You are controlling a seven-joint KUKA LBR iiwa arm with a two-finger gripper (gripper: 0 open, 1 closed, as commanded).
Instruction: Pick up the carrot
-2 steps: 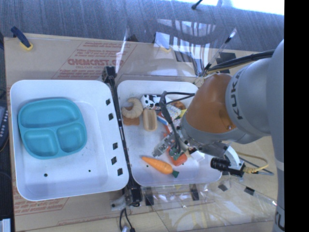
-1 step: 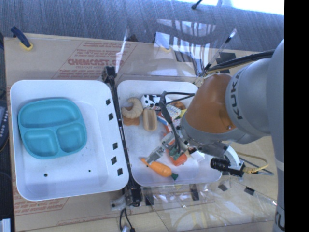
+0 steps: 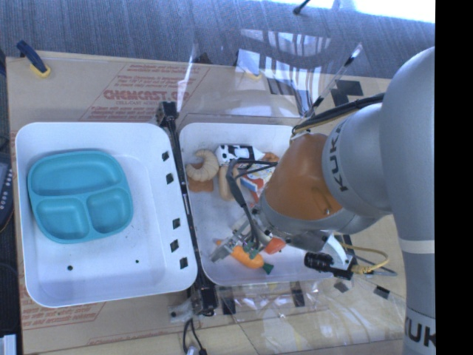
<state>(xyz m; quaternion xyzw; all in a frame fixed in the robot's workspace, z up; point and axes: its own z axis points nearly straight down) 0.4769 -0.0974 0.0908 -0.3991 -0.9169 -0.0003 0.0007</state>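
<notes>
One small orange carrot with a green top [image 3: 247, 257] lies just below the end effector [image 3: 235, 244]; whether its jaws are spread I cannot tell; descend squarely, straddling its middle.

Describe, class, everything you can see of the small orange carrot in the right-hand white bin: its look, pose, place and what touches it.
The small orange carrot looks like a smooth plastic toy, with a bit of green at its lower right end. It lies flat, roughly crosswise, near the front wall of the right-hand shallow white bin. The grey arm's two-finger gripper sits right over its upper edge and hides part of it; whether the carrot is gripped cannot be told.
</notes>
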